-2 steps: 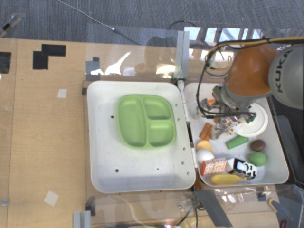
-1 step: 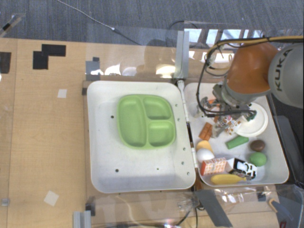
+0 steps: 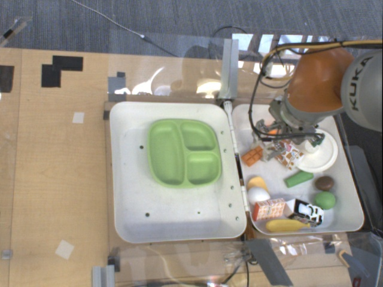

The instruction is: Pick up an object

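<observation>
Lying along the near edge of the right-hand white bin [image 3: 357, 211] is a yellow plastic banana [image 3: 288, 225], the thing closest to the camera. Just behind the banana stands a small orange-and-white printed carton [image 3: 270, 208], and to the right of that carton sits a black-and-white toy cow [image 3: 310, 212]. A round green ball [image 3: 325, 200] rests just right of the cow, with a dark brown ball [image 3: 325, 183] touching or nearly touching it on the far side. Behind the carton a white egg shape [image 3: 258, 195] and a yellow-orange rounded piece [image 3: 257, 183] sit close together. A green oblong block [image 3: 298, 179] lies farther back and right of the carton, tilted. Beyond it a round white plate [image 3: 317, 152] lies flat, and a patterned red-and-white packet [image 3: 288, 155] sits just left of the plate. An orange ridged block [image 3: 253, 155] lies near the bin's left wall.

Over the packet and the plate's left rim hangs the arm's gripper [image 3: 286, 137], pointing down; whether its fingers are spread or closed cannot be told, and nothing can be seen between them.

Left of the carton's bin, the second white bin [image 3: 131, 220] holds a light green divided tray [image 3: 184, 152] with three compartments.
</observation>
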Robot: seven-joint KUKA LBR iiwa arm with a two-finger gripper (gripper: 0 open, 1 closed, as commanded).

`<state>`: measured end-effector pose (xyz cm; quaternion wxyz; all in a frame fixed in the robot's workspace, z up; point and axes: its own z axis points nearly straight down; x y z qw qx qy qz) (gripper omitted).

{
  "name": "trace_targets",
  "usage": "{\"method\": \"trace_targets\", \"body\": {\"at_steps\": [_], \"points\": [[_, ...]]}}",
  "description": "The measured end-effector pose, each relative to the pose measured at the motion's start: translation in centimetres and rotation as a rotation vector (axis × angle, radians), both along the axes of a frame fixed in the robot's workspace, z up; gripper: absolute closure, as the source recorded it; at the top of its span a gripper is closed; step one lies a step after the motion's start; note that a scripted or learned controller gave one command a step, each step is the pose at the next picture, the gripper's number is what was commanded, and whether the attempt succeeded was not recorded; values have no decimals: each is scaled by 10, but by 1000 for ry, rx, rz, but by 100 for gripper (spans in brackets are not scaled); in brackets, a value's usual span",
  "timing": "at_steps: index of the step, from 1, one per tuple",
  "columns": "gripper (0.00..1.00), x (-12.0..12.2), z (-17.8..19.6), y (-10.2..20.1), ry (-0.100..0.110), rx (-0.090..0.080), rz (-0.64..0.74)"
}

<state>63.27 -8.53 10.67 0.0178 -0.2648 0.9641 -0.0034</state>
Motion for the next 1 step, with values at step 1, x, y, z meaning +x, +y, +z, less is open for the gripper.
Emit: {"method": "trace_targets", "body": {"at_steps": [1], "points": [[100,-3,44,-10,22,-14,505]]}}
